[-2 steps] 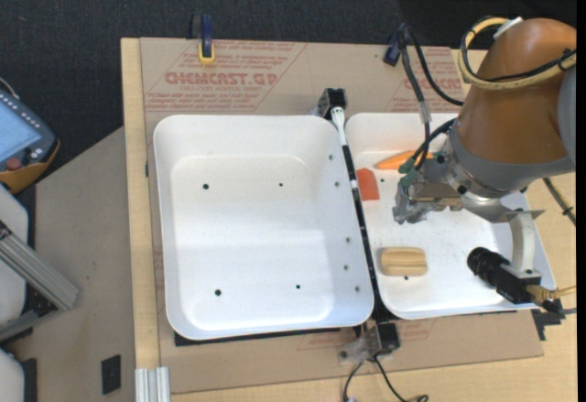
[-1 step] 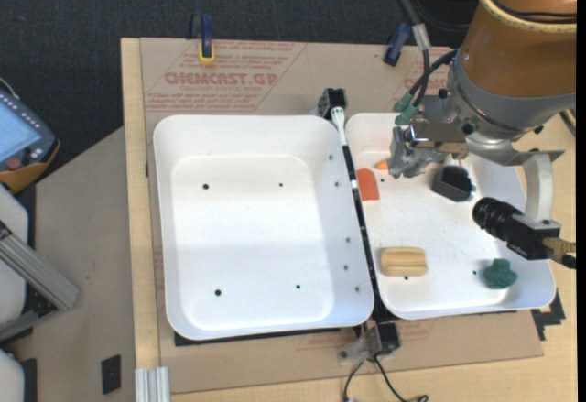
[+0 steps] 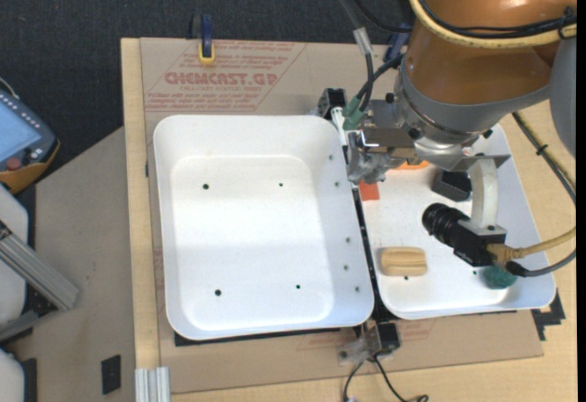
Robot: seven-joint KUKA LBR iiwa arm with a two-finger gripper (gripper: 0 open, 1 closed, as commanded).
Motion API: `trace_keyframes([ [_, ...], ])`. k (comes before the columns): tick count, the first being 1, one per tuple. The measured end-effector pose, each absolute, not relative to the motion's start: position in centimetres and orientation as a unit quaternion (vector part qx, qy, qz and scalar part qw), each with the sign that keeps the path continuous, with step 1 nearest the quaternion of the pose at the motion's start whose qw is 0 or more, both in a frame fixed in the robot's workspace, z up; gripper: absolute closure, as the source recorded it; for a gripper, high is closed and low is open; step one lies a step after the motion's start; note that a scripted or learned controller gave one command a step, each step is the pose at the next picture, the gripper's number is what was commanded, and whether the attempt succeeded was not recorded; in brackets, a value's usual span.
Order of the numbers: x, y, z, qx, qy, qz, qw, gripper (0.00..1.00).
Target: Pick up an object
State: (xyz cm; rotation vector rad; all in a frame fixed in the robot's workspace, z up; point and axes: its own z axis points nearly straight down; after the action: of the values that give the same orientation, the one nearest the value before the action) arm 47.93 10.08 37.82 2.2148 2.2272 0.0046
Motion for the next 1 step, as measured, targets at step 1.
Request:
trace_keyframes([
  [1, 47.85, 9.99, 32.88, 0.707, 0.707, -0.003, -0.002, 1.0],
])
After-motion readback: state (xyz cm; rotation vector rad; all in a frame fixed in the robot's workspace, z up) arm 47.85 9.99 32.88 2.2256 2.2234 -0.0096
